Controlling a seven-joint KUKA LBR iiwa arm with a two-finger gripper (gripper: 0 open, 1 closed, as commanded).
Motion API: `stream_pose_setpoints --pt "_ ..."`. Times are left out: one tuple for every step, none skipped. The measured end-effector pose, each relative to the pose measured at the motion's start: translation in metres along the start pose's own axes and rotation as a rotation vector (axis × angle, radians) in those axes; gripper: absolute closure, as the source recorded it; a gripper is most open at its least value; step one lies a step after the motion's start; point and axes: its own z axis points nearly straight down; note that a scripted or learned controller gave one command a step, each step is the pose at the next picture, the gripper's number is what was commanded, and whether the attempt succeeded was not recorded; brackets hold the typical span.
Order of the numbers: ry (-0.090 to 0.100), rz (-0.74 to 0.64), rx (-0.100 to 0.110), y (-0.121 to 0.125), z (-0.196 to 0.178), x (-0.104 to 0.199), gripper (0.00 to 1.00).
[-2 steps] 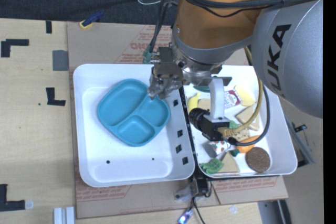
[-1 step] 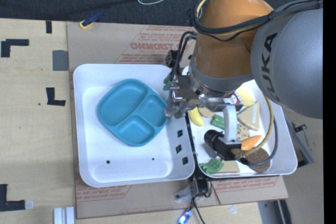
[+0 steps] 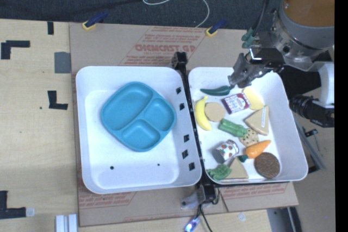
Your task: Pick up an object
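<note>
The right bin (image 3: pixel 291 133) holds several toy foods. Among them are a green chili pepper (image 3: pixel 216 90), a yellow banana (image 3: pixel 202 114), a maroon packet (image 3: pixel 235 102), a green pickle (image 3: pixel 232 128), an orange carrot (image 3: pixel 256 148), a brown round cookie (image 3: pixel 267 164) and a small grey and white can (image 3: pixel 225 149). My gripper (image 3: pixel 240 77) hangs over the far part of this bin, just right of and above the chili pepper's tip. Nothing shows held in it.
The left bin (image 3: pixel 87 117) holds a blue divided plate (image 3: pixel 138 116). Black clips line the ridge between the two bins (image 3: pixel 187 117). A white cable (image 3: pixel 174 0) loops on the dark floor behind the bench. The arm's grey and orange body (image 3: pixel 310 2) stands over the right bin's far right corner.
</note>
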Motion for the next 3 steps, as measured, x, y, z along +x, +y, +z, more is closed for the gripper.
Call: stream_pose_setpoints --pt "-0.001 -0.01 0.023 -0.003 0.086 0.042 1.0" --pt "0.001 -0.011 0.013 -0.002 0.048 0.057 1.0" --pt "-0.001 -0.008 0.017 -0.002 0.04 0.056 1.0"
